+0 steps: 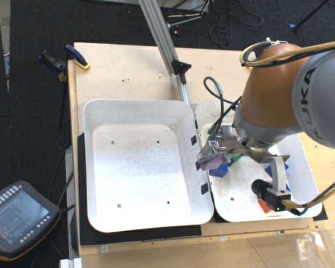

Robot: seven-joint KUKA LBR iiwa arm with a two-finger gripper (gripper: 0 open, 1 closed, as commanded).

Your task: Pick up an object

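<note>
Right, arm comes in from the right and the hand (213,152) sits low over the right bin (234,214), tight against that bin's left wall where the two bins meet. Purple block (213,162) is directly at the tip of the hand; cannot tell whether the hand is clenched on it or released. Blue block (219,171) touches the purple one on its near side, and a green piece (235,159) is just beside them to the right. Red piece (263,206) lies near the bin's front rim, well apart. Left bin (134,166) offers wide open floor. Table (128,66) is bare behind the bins, with a blue-yellow clamp (72,57) on its far left edge.
</note>
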